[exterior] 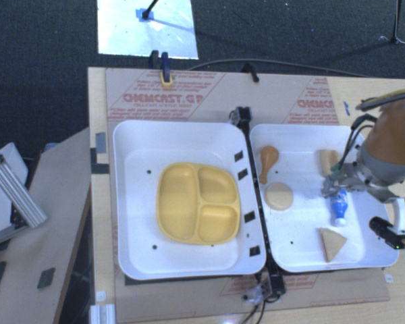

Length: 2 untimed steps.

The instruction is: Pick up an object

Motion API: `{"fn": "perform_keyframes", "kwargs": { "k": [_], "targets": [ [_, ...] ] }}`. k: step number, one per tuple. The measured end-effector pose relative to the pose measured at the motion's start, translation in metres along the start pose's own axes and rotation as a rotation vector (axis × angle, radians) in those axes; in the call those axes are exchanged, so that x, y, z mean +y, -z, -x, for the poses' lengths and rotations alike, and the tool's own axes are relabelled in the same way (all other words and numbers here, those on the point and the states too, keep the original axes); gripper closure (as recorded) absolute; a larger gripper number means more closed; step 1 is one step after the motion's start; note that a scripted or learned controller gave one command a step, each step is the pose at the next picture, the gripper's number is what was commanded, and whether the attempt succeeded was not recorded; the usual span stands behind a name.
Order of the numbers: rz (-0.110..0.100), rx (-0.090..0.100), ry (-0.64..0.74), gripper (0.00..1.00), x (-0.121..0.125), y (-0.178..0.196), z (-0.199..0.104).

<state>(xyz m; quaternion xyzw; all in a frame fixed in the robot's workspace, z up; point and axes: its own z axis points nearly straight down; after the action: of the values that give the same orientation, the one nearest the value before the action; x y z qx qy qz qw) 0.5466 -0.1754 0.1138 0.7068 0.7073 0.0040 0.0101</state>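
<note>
bins sit side by side on your bench, both white and shallow. look at the left bin (131,181): a yellow plate (198,202) with three parts lies flat in its middle. now look at the right bin (300,255). you see a tan drumstick toy (266,159) near its top left corner, tilted, and a round tan disc (279,196) just below it. a tan wedge (332,243) lies near the bottom, well apart from the disc. a tan block (327,160) sits near the top right, partly behind the arm. your arm (391,144) comes in from the right, with its orange band over the bin's right side. your gripper (337,184) is low over a small blue and white bottle (339,208). the bottle's top end is right at the claw and its blue end points down the bin. you cannot tell from this view if the claw is clenched or let go, or if it grips the bottle.
</note>
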Motion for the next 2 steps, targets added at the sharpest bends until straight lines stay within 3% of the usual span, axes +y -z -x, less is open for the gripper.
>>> {"fn": "perform_keyframes", "kwargs": {
  "k": [1,2],
  "targets": [
    [-0.014,0.007,0.003,1.0,0.003,0.043,0.0],
    [-0.013,0.006,0.003,1.0,0.01,0.092,0.009]
  ]
}}
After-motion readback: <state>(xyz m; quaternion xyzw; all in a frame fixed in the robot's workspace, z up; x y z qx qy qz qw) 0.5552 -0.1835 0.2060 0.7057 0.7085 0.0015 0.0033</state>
